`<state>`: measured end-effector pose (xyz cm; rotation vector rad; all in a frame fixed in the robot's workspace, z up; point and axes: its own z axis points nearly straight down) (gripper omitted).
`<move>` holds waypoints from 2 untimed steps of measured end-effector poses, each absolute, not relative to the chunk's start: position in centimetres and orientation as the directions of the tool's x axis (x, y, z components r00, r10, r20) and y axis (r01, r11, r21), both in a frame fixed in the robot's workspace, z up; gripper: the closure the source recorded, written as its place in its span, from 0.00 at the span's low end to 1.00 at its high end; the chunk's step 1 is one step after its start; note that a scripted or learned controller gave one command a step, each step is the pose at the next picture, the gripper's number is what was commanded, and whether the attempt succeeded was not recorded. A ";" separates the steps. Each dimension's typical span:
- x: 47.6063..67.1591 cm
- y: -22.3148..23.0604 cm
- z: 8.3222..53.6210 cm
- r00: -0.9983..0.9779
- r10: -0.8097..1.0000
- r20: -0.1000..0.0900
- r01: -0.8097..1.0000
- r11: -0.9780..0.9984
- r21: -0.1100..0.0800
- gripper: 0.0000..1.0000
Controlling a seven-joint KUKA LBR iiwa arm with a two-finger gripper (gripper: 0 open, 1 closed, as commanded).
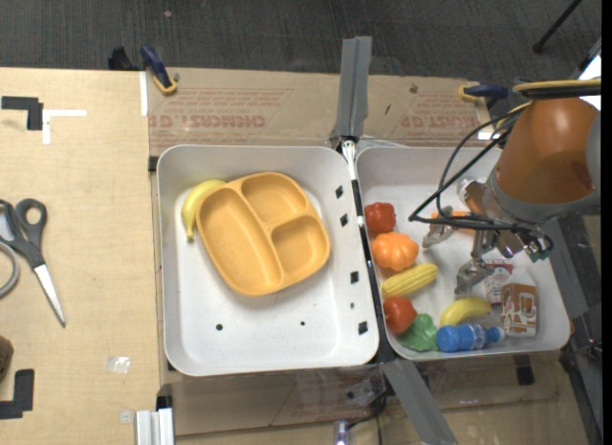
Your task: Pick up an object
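The right bin [402, 177] holds several toy foods: a red pepper [380, 216], an orange [394, 251], a corn cob [410, 279], a red tomato [398, 313], a green piece [418, 334], a yellow lemon-like piece [464, 311], a blue bottle [466, 337] and a brown packet [518, 308]. My gripper [455, 255] hangs low over the middle of this bin, just right of the orange and corn. It is open, with only white bin floor between its fingers [440, 234]. The orange-banded wrist [547, 151] hides the bin's back right part.
The left bin [258, 343] holds a yellow divided plate [260, 233] with a banana [196, 204] tucked at its upper left edge. A grey divider bar [353, 79] rises between the bins. Scissors [33, 252] lie on the bench at far left.
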<state>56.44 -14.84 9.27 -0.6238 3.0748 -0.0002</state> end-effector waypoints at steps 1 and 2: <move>64.5 -18.2 9.4 -0.951 -0.309 -0.008 -0.309 0.951 -0.002 0.00; 64.7 -18.2 10.6 -0.951 -0.308 -0.016 -0.308 0.951 -0.005 1.00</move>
